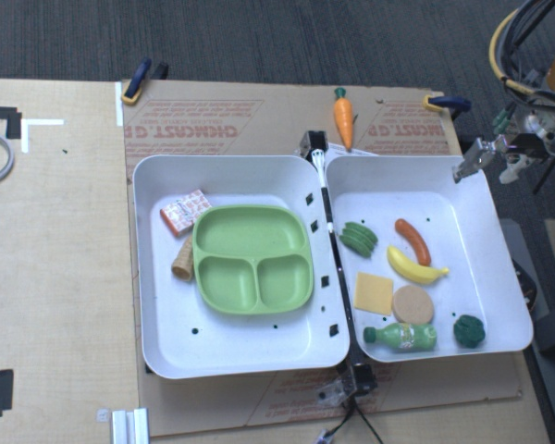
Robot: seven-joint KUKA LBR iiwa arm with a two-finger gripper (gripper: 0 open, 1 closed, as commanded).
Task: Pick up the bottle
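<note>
The bottle (402,337) lies on its side at the near edge of the right bin (499,248), long axis running left-right, cap to the left; one bottle; just beyond it one tan disc (413,304) and one cheese slice (374,293), one broccoli (469,330) to its right; farther, one banana (414,265), one sausage (413,240), one green pepper (359,238); the gripper (516,148) hangs well beyond, past the bin's far right corner, and whether it is open I cannot tell.

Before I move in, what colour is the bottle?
Green, with a pale label band; the bottle lies on its side in the right bin, camera view.
</note>
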